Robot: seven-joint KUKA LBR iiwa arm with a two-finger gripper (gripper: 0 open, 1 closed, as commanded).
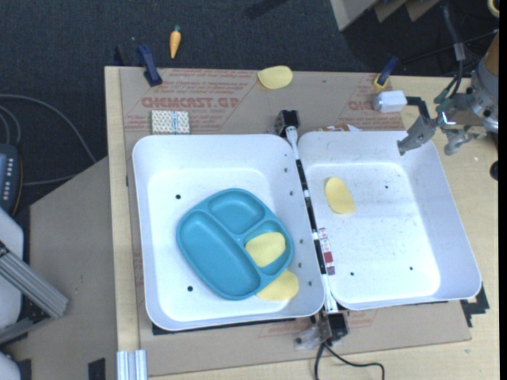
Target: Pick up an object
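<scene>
Claw parked, nothing picked yet.
From the camera view I see the gripper (428, 130) with fingers apart over the right bin's (444, 279) far right corner; the yellow piece (340, 195) near its left edge looks light, smooth, best pinched across its narrow width.

Grey metal pincer (432, 133) with 2 thin fingers, dark cables trailing above its wrist.
</scene>
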